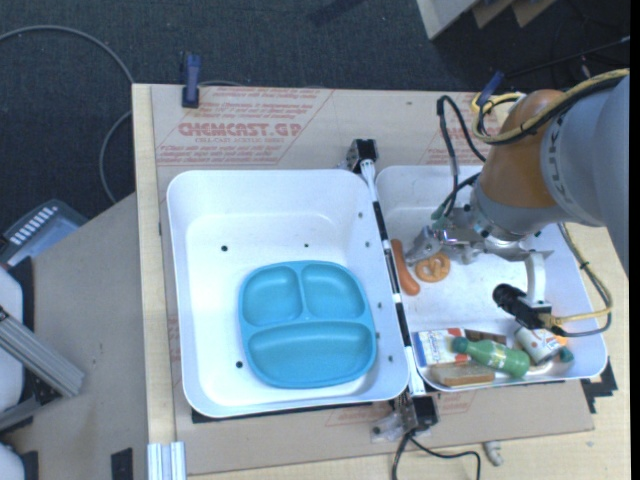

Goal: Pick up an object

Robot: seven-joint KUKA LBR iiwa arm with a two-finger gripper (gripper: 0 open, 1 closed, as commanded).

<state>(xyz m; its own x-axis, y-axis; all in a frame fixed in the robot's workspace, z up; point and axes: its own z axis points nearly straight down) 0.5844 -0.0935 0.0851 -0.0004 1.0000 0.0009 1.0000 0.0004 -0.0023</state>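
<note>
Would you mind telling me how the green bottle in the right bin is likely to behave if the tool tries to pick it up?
The green bottle lies on its side, so it would probably roll if nudged. Its rounded body may slip between two fingers. It rests among clutter near the bin's lower edge, against a flat packet, so neighbours could shift with it. Its weight cannot be judged.

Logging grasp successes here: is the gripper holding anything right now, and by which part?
It cannot be told. The gripper sits low in the right bin, right above the pretzel, but no object visibly sits between its fingers.
</note>
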